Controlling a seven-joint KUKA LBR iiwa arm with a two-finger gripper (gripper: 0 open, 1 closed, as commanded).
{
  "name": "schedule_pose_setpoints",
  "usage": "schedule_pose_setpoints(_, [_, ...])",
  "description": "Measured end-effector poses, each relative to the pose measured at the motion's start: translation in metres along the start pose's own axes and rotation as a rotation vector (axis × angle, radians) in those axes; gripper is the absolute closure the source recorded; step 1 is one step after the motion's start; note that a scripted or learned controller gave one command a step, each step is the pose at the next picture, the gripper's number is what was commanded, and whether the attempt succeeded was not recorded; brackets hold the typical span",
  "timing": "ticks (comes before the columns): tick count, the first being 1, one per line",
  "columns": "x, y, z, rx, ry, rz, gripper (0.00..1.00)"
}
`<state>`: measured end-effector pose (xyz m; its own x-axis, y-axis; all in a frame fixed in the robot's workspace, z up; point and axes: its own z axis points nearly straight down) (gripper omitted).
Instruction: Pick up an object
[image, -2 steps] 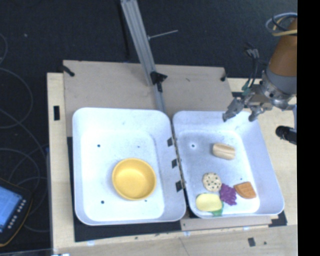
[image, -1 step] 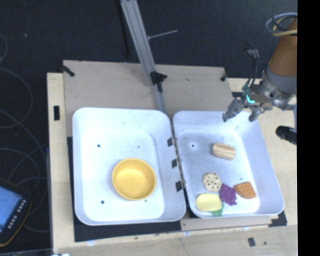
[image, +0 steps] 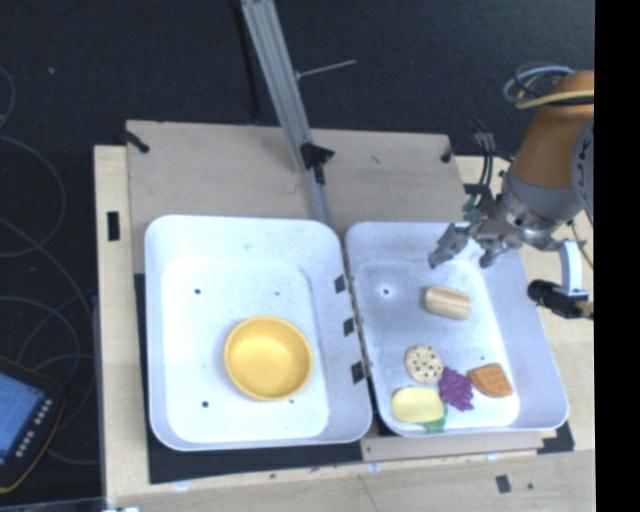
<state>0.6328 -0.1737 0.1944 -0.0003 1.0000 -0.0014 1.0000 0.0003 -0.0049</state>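
Arm: grey KUKA with orange band (image: 553, 140), reaches in from the right edge, wrist over the top right of the right bin.
Gripper (image: 465, 251): two dark fingers spread apart, nothing between them — released, hanging above the upper part of the right bin, above and a bit right of the bread roll, not touching it.
Right bin (image: 535, 350): shallow, white, holds five small items.
Bread roll (image: 447, 302): tan, lying on its side mid-bin, apart from the rest.
Cookie (image: 424, 364): round, dark specks, below the roll, just above the yellow piece.
Yellow piece (image: 417, 404): pale yellow lump with a green bit at its lower right, near the bin's front wall.
Purple item (image: 457, 388): grape-like cluster, just right of the yellow piece, between it and the orange wedge.
Orange wedge (image: 491, 380): brownish-orange, toward the front right — kind unclear.
Left bin (image: 180, 250): white, sits edge to edge with the right bin.
Yellow bowl (image: 267, 357): upright, open side up, in the left bin's front half.
Bench (image: 230, 165): tan board under both bins; a grey metal rail (image: 283, 85) slants down to the bins' seam.
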Motion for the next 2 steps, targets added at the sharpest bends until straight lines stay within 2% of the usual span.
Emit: schedule_pose_setpoints(2, [0.0, -0.011, 0.096, -0.002, -0.001, 0.004, 0.0])
